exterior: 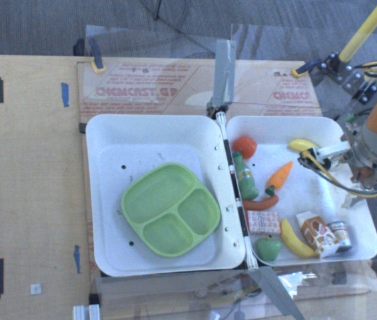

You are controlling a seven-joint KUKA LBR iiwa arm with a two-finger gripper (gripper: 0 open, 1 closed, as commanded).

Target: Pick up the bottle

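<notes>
We see the gripper (362, 172) over the right bin's (322, 129) right edge; we cannot tell how it is set, and nothing shows in its hold. The green bottle (245, 179) lies along the bin's left wall, just below a tomato (244, 146), beside a carrot (279, 176).

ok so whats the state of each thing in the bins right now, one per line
green bottle: lying on its side by the divider, not gripped
green divided plate: flat in the left bin, tilted askew
carrot: lying loose, touching nothing above it
sausage: lying flat below the bottle
big banana: lying flat near the front
juice carton: on its side
pincer: over the right bin's right edge
</notes>
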